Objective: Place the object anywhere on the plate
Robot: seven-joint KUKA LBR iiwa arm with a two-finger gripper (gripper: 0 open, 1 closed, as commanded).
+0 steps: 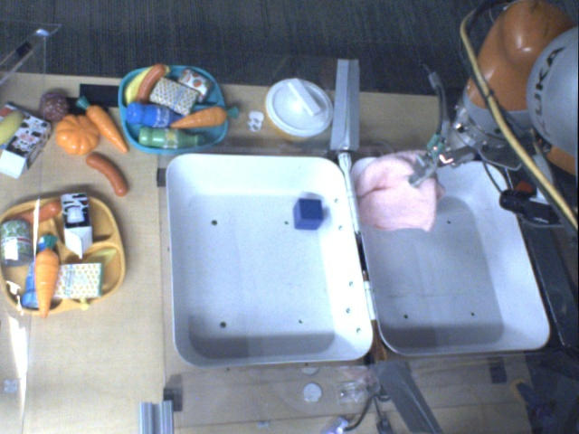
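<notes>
A small blue cube point(308, 212) lies in the left white bin point(226, 324), near its upper right corner. A pink plate point(393, 202) rests in the upper left corner of the right white bin point(470, 315), against the divider between the bins. My gripper point(425, 172) hangs over the plate's upper right edge, with the grey arm and its orange band point(511, 43) reaching in from the top right. The cube sits well to the left of the gripper, apart from it.
Behind the bins stands a white lidded bowl point(298, 107). On the bench to the left are a blue bowl of toy food point(172, 108), a yellow tray of toy food point(63, 256), and loose toy vegetables point(90, 138).
</notes>
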